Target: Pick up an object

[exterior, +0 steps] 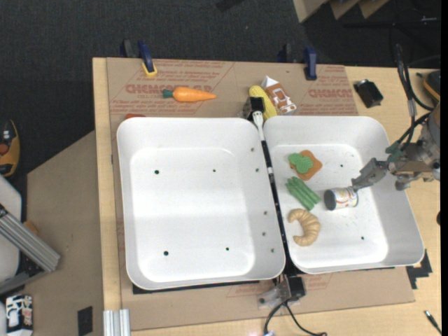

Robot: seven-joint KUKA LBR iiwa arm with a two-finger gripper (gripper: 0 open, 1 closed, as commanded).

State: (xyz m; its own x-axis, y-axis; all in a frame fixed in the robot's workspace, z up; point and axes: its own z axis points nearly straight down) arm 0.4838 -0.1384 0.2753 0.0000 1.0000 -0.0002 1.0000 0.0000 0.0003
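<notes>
In the right bin, nearest the camera, a toy croissant lies near the front. Behind it sits a small can on its side, just beside the gripper, whose tip reaches in from the right. Whether its fingers are open or closed cannot be told. A green bean pod lies left of the can, and a green-topped cookie farther back. The left bin sits alongside. Beyond the bins, on the cardboard, lies a carrot.
</notes>
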